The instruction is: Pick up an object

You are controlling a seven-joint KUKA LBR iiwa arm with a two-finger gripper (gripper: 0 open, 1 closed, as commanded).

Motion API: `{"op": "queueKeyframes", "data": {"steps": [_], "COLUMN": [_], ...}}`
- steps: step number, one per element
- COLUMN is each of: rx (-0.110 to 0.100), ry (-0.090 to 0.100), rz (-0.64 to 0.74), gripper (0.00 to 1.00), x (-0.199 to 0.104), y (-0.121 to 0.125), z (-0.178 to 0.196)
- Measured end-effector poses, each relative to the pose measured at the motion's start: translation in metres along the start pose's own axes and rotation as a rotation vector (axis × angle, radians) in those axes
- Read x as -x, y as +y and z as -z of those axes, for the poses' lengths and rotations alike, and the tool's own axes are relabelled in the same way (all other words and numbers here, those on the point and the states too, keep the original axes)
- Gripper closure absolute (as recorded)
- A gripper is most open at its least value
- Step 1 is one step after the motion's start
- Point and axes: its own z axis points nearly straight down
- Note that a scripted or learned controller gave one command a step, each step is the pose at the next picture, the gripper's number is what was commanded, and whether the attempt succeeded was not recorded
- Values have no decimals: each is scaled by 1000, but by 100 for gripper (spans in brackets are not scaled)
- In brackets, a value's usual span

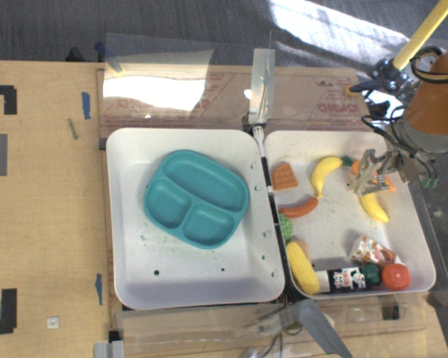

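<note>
My gripper [376, 173] hangs low over the far right part of the right bin [336, 226]. It is just above a short yellow banana-like piece [375, 207], and a small orange and green piece [355, 165] lies at its left side. A bit of orange shows at the gripper's tip, and I cannot make out what it is. A curved yellow banana [325, 174] lies to the left of the gripper.
The right bin also holds an orange waffle piece [284, 176], a red sausage [299, 207], a corn cob [302, 268], a dark bottle [349, 278], a red tomato [396, 276] and a small packet [372, 250]. A teal divided plate [198, 198] lies in the left bin [127, 267].
</note>
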Motion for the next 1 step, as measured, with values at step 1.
{"op": "queueKeyframes", "data": {"steps": [1], "rx": [2], "ry": [2], "rz": [0], "gripper": [0], "x": [0], "y": [1], "z": [-2]}}
